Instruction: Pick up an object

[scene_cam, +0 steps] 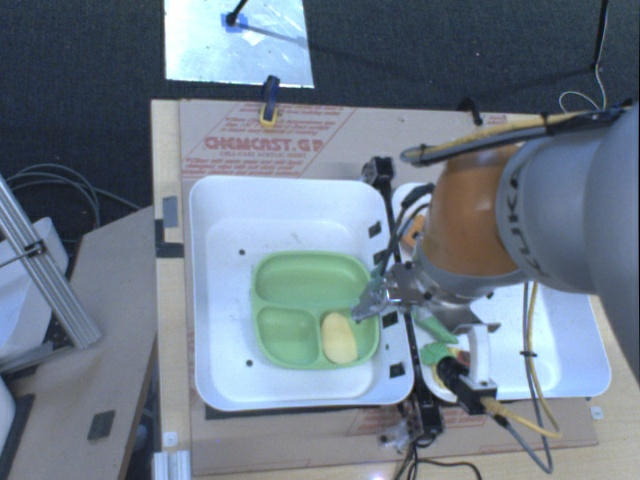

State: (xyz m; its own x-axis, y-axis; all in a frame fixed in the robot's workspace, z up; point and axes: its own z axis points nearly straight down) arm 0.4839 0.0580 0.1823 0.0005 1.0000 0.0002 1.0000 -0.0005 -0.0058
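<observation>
Dark carpet floor, cardboard-topped bench [270,133] bearing two shallow white plastic bins. Left bin [215,268] holds green divided plastic tray [300,283], yellow oval object [339,339] in its near-right compartment. Grey-and-orange arm's gripper [372,303] hovers at tray's right rim, just beside yellow object; jaw state cannot be told. Risk: fingers catch tray rim, lifting or tipping tray rather than object. Green scraps [438,352] lie in right bin [580,368].

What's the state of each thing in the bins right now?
Green tray: flat in the left bin, right way up, compartments showing.
Yellow object: lying in the tray's lower right compartment, not gripped.
Tool: over the tray's right rim, just above the yellow object; whether it touches either is unclear.
Green item: in the right bin by the divider, partly hidden by the arm.
</observation>
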